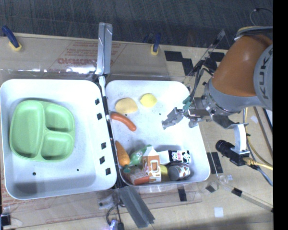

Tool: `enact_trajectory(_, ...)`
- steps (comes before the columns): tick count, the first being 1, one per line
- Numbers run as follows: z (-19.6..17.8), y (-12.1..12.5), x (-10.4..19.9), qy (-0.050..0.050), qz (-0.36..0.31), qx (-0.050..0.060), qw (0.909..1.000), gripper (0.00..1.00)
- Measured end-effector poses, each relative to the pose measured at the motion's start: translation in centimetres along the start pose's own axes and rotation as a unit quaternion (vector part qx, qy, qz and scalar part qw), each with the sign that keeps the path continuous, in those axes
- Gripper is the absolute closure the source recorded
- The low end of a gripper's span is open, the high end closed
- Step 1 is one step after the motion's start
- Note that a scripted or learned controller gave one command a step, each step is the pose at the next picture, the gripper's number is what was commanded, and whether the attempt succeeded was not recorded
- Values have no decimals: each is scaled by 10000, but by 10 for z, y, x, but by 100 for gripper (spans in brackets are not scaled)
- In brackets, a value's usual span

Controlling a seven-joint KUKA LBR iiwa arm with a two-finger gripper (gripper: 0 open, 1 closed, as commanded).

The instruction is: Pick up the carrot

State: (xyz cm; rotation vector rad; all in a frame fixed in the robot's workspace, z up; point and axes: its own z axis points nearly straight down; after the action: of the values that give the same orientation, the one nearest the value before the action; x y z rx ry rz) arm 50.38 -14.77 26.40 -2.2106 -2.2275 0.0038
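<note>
now | gripper [169, 121] over right bin [194, 143], jaw state unclear | carrot [122, 154] at bin's left wall

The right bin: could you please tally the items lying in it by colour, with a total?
Yellow: 2, a potato-shaped piece and a lemon
Orange or red: 2, the carrot and a sausage
Mixed colours: about 4, the packs and pieces heaped at the near wall; the exact number is hard to tell
Total: about 8
</note>
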Motion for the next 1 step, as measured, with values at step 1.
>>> enact_trajectory(1, -7, -21, 45, -5, -2178, -8, 9760, 0)
